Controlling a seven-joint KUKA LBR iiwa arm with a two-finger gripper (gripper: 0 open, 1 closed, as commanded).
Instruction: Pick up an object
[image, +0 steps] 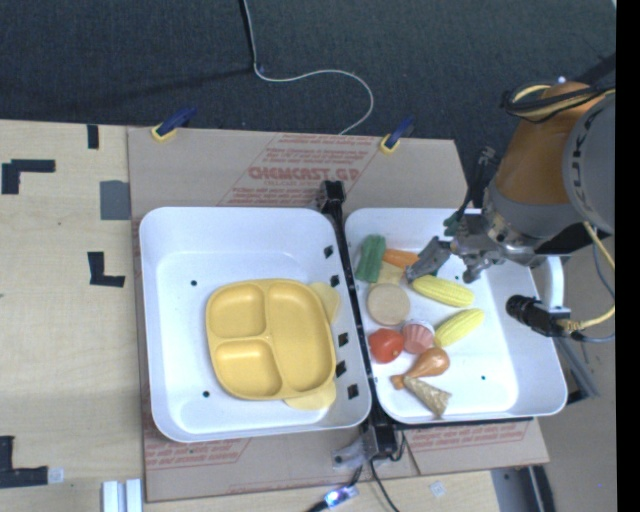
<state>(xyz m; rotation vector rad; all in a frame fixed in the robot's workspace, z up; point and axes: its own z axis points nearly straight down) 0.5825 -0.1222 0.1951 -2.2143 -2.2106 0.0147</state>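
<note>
The right bin holds several toy foods: a green cucumber, an orange carrot, two yellow corn cobs, a beige disc, a red tomato, a pink piece, an orange drumstick and a tan cone. My gripper hangs over the upper part of this bin, just above the upper corn cob and right of the carrot. It is open, with nothing between its dark fingers.
The left bin carries a yellow divided plate lying on pale yellow pieces. A black divider runs between the bins. The arm's orange band and a black cable overhang the right bin's far side.
</note>
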